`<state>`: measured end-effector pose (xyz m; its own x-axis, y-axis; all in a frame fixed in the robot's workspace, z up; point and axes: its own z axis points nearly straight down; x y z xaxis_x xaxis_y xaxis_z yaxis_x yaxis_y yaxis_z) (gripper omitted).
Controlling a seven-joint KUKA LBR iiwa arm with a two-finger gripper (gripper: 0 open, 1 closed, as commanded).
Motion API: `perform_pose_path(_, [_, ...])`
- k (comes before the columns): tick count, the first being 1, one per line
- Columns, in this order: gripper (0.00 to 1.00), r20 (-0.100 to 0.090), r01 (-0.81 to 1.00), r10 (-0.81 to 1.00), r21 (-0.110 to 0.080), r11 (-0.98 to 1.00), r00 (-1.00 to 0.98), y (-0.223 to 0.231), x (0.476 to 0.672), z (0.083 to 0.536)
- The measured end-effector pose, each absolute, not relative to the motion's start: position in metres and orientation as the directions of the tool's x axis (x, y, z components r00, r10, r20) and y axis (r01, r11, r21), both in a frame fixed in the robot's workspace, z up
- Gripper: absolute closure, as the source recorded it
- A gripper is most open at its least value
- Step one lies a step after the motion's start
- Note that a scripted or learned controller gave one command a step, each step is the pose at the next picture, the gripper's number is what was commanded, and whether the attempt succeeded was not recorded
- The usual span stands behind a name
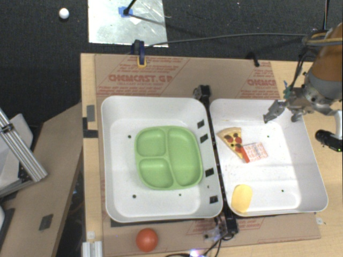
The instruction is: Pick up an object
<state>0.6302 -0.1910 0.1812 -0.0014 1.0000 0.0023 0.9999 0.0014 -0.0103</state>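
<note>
In the right bin (305,159) lie a toy pizza slice (231,137), a small red-and-white packet (253,152) touching its lower end, and a yellow oval piece (241,196) near the front left corner. My gripper (284,112) hangs over the bin's back right part, up and to the right of the pizza slice. Its two fingers stand apart with nothing between them.
The left bin (115,143) holds a green divided plate (168,157). A red ball (146,239) rests on the cardboard in front of the left bin. Black clips run along the seam between the bins. A cable crosses the back of the bench.
</note>
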Motion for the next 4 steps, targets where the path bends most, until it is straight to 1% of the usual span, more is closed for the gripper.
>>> perform_pose_path(1, [0.00,0.000,1.000,1.000,0.002,0.004,-0.004,-0.191,0.633,0.189])
perform_pose_path(3, [0.00,-0.001,1.000,1.000,0.000,0.002,-0.002,-0.195,0.632,0.104])
perform_pose_path(4, [0.00,-0.001,1.000,1.000,0.002,0.004,-0.004,-0.195,0.633,0.085])
